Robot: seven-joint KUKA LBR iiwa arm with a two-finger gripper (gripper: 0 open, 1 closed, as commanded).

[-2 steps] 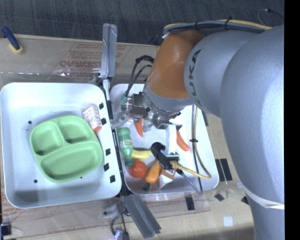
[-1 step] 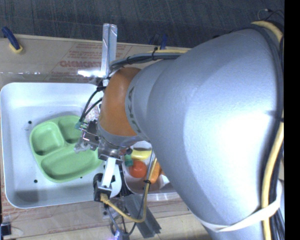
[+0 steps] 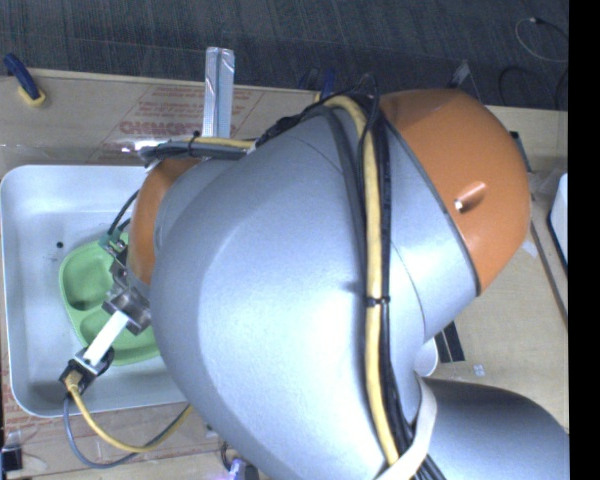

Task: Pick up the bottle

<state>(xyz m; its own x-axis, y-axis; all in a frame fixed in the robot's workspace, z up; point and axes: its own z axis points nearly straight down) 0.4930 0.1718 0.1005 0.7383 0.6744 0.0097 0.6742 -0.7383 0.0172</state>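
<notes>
The grey arm (image 3: 310,298) with its orange band fills most of the camera view and reaches down into the left white bin (image 3: 25,218). Its wrist end sits over a green object (image 3: 85,278) lying in that bin; I cannot tell whether this green thing is the bottle. The gripper itself is hidden behind the arm's body and wrist. A small white and black fitting (image 3: 90,358) with a yellow cable (image 3: 110,433) hangs off the wrist near the bin's front edge.
The bin's left and back walls show, with bare white floor along the left side. A metal upright post (image 3: 218,93) stands behind the bin on the brown bench top. The right bin is covered by the arm.
</notes>
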